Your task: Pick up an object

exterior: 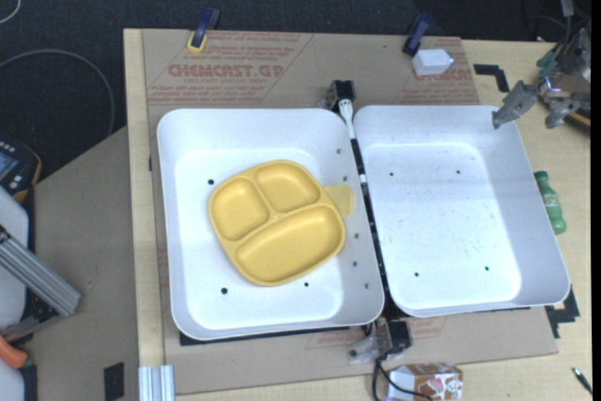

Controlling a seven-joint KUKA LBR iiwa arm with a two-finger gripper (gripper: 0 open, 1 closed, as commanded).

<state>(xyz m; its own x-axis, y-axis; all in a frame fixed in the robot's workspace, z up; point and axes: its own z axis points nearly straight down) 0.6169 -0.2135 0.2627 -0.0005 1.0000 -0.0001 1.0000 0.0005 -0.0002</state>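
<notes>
1. Gripper is seen at the far right corner of the right bin, above the rim; fingers look slightly parted w/ nothing between them, though detail is small, so the width can't be judged well.
2. Task's thing: a yellow divided plate lies flat in the left bin, near its middle, tilted a bit relative to the bin walls. It's well apart from the gripper, across the seam between bins.
3. Step in hand, as judged: approach not yet begun; the arm must be carried left over the divider before any descent.
4. For a good grasp, the plate's rim should be targeted, not the flat compartments; a pinch on an outer edge or on a raised inner ridge is prob. the only hold for two fingers.
5. Jaws should be aligned across the rim and opened wide before descent; the descent is best kept slow, as a shallow plate may slide or tip.
6. Counts: 2 white bins; 1 yellow plate w/ 3 compartments; 1 small yellow piece just beside the plate's right edge, identity unclear; 1 gripper.
</notes>
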